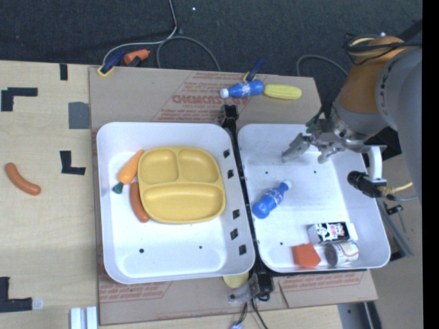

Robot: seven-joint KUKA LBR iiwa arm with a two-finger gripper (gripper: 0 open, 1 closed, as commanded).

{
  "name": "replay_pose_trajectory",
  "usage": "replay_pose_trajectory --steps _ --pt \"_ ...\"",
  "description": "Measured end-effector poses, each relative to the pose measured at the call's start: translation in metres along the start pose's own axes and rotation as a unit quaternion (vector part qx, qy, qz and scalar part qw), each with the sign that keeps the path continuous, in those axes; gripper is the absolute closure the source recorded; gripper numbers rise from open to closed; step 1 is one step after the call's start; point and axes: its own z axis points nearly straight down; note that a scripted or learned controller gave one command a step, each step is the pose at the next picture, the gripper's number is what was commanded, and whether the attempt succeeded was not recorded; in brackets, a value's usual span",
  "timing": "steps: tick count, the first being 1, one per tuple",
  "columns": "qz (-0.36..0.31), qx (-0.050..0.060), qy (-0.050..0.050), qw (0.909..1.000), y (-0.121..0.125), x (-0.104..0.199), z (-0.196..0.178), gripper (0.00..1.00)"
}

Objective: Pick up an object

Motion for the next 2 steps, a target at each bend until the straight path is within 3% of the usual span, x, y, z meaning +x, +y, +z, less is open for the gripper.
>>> replay_pose_trajectory --steps 1,2 --pt "-0.004 0.007 0.004 1.0000 -0.031 0.067 0.046 0.00" --pt "0.002 0.004 0.000 1.0000 -0.061 -0.017 0.033 0.00"
